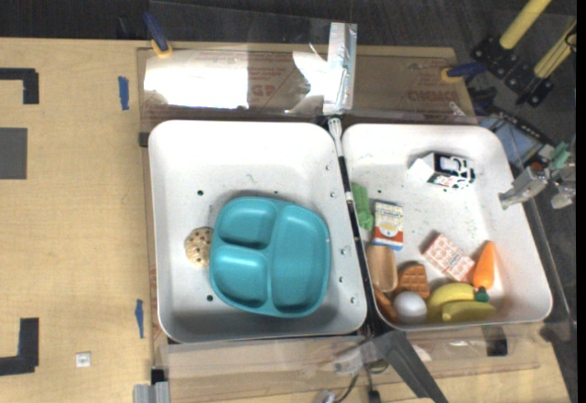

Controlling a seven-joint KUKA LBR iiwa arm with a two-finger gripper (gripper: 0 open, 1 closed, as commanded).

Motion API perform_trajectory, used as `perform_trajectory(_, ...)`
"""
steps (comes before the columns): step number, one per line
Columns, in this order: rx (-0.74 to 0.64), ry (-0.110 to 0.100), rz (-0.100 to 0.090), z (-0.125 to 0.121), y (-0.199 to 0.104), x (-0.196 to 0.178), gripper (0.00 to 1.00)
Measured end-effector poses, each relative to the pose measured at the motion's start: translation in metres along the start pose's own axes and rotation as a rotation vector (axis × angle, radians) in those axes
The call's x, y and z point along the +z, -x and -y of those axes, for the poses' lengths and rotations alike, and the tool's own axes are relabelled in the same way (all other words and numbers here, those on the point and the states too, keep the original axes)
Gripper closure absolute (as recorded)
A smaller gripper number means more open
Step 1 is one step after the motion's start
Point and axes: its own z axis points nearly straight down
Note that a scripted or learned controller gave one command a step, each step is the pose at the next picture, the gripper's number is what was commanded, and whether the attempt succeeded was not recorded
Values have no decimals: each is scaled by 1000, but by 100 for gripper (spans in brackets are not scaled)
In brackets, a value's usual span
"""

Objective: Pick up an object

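Note:
The right bin (518, 236) holds several small toy foods. Along its near side lie a banana (455, 294), a carrot (484, 265), a pink wafer pack (447, 255), a white egg (409, 304), a waffle (413, 277) and a bread roll (383, 267). A small milk carton (388, 224) and a green piece (363, 205) lie by the left wall. A black-and-white packet (447, 169) sits toward the far side. My gripper (531, 185) hangs at the bin's right rim, apart from all of them.
The left bin (174, 163) carries a teal divided plate (271, 255) with a cookie (197, 246) at its left edge. A clear plastic sheet (256, 71) stands behind the bins. Yellow-and-black gear (531, 16) is at the far right.

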Motion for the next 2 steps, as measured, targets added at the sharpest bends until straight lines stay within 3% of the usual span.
perform_trajectory(1, 176, -8, -2, 22, -88, 118, 0)
perform_trajectory(2, 297, 13, -1, 12, -65, 176, 0)
